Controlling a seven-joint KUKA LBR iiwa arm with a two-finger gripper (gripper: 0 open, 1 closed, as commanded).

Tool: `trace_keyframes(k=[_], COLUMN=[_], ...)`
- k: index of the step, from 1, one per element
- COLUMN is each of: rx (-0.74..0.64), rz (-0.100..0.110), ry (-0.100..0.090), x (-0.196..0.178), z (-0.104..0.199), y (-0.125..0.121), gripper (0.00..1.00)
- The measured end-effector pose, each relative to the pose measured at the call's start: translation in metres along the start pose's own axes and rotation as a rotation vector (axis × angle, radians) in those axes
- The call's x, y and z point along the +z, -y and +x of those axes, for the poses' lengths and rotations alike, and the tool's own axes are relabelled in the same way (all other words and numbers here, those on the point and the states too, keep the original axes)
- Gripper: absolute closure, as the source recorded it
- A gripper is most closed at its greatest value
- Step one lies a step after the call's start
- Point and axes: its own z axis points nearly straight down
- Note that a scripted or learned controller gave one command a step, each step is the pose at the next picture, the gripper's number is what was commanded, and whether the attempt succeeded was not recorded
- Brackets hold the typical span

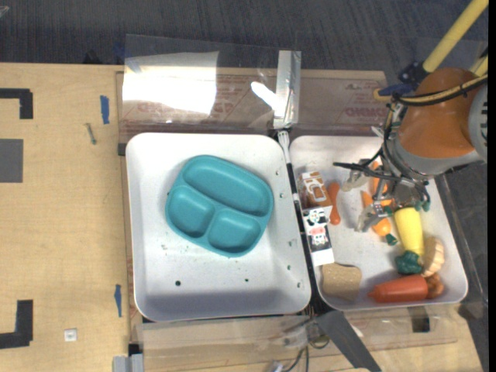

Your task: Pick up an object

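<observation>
claw (377, 204): grip state cannot tell, low in right bin (457, 285) | carton (313, 186) print unreadable

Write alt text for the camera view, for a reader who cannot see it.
A grey arm with an orange band reaches from the right, its gripper low in the right bin among small toy foods, including a yellow corn cob and an orange carrot. The left bin holds a teal divided plate.
</observation>
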Motion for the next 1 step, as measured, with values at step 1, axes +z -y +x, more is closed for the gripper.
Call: trace_keyframes(k=[1], rx=[0.051], rz=[-0.001], ry=[-0.011], x=[0.0126], z=[0.0210], y=[0.0111], gripper=[0.00])
